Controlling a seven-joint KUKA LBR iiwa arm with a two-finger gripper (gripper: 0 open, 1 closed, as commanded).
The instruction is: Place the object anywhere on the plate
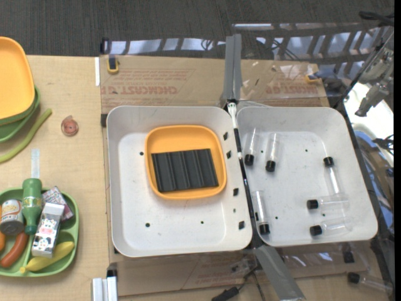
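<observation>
Two white bins are sitting side by side, and the dark block is already lying on the plate.

At the far left, a green tray (66,256) is holding toy food and a green bottle (31,202), and an orange dish (15,80) is resting above it at the edge. In the left bin (125,224), the orange plate (185,137) is lying in the upper middle. The block (185,170), dark grey and ridged, is lying flat inside the plate and covering most of its floor. In the right bin (291,121), several clear tubes (272,150) with black caps are lying scattered. At the right edge the gripper (366,104) is hanging blurred beyond the bins, well apart from the block; I cannot tell if it is wide or narrow.
</observation>
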